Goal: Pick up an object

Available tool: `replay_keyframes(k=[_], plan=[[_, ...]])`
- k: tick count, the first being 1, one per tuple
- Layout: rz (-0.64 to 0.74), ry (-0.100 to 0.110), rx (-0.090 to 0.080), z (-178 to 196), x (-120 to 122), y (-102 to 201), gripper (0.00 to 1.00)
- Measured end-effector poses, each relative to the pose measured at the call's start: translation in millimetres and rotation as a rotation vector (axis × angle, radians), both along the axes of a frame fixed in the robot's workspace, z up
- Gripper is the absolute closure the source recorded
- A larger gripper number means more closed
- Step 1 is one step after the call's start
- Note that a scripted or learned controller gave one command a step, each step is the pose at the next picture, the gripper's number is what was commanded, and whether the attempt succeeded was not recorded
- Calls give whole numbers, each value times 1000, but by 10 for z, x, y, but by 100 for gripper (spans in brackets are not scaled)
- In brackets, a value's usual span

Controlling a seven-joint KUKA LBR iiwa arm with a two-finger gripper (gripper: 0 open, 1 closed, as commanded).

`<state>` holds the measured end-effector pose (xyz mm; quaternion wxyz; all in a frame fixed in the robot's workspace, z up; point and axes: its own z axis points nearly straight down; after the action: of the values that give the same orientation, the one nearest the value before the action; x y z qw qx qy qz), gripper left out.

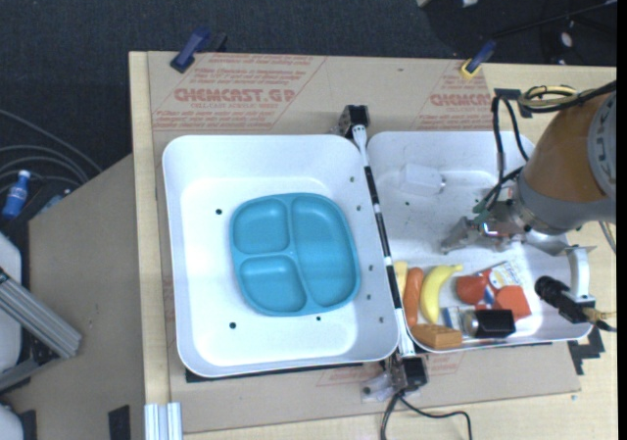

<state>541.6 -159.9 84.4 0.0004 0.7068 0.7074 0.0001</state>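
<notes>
The objects to pick from lay heaped along the near edge of the right bin point(431, 149): a banana point(436, 286) with an orange sausage-shaped piece point(413, 293) touching its left side, a red object point(473, 288) just beside it, a brown piece point(438, 336) below, and a dark block point(495, 322) among small cartons I could not tell apart. A clear, pale item point(421, 177) sat alone near that bin's far wall. The gripper point(470, 230) hung over the bin's bare middle, just beyond the heap and touching none of it; nothing was visibly between its fingers, and how far they were spread was too small and blurred to judge. The arm point(573, 169) came in from the right, its orange band above the wrist. The left bin point(196, 164) held a blue divided tray point(294, 254), and both bins rested on the tabletop point(245, 85).

The step in hand looked like settling on a target. To do it well, I would aim for a piece with free flanks, probably the banana's upper end or the red object, centre the gripper over it, set the fingers across its narrow width, and descend straight so neighbours are not nudged. The crowding against the bin wall could foul one finger
</notes>
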Motion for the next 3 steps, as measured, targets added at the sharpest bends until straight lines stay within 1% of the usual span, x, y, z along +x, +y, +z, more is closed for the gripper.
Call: replay_keyframes(k=[1,2,3], plan=[[0,-2,-1,101,4,-2,100],[0,-2,-1,100,4,-2,0],[0,2,1,5,816,-138,0]])
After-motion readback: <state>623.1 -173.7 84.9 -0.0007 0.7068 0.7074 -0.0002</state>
